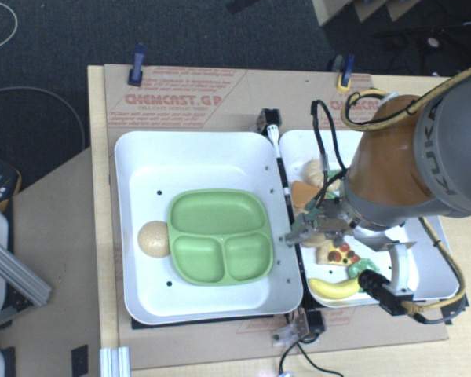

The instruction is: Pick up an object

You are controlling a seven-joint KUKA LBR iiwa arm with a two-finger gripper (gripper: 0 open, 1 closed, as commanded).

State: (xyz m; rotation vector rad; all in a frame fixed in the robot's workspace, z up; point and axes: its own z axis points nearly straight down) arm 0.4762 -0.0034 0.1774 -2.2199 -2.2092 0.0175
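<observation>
Overhead, the grey arm (424, 155) with its orange band reaches across the right bin (432, 269) and covers much of it. Its gripper (318, 225) sits low at that bin's left wall, close to the divide between the two bins; the arm's bulk and cabling hide the fingers, so I cannot tell whether they are spread or closed, or whether anything is between them.

Several small things crowd the right bin near the gripper: a pale round item (312, 173) and a tan one (302, 192) toward the far left corner, a slice-shaped toy with red spots (337, 253) just below the gripper, a green piece (363, 269) beside it, and a yellow banana (334, 289) along the near wall.

The left bin (141, 234) holds a green divided tray (220, 236) at its middle, with a beige ball (153, 239) touching the tray's left edge.

Two blue clamps (136, 65) grip the desk's far edge.
</observation>
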